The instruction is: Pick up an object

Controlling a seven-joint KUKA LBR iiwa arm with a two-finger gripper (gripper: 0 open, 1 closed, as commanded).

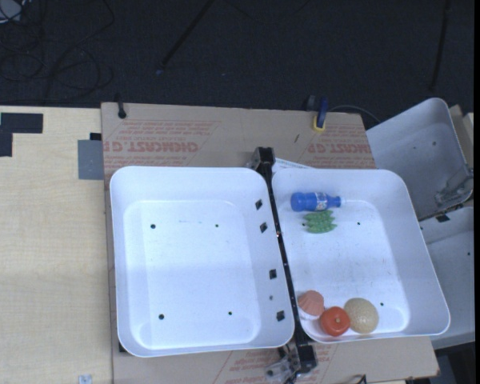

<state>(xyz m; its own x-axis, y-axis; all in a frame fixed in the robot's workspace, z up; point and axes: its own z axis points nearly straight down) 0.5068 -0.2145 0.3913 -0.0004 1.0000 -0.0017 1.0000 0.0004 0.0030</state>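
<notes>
Left bin (128,206): a shallow white tray with small dark holes in its floor, lying on a cardboard sheet (184,138).
Divider (274,238): a black strip ran between the two trays, from the far edge to the near edge.
Right bin (412,238): white and shallow, touching the divider, holding five objects.
Pink piece (310,302): lay in the near left corner of the right bin, just beside the red ball.
Blue bottle (314,202): lay on its side near the far wall, its white cap pointing right.
Green toy (320,222): lay just in front of the bottle, close to it.
Red ball (334,321): sat at the near wall, touching the tan ball.
Tan ball (361,314): sat to the right of the red one, by the near wall.
Pincer: I could not tell how far open it stood or whether it had hold of anything.
</notes>
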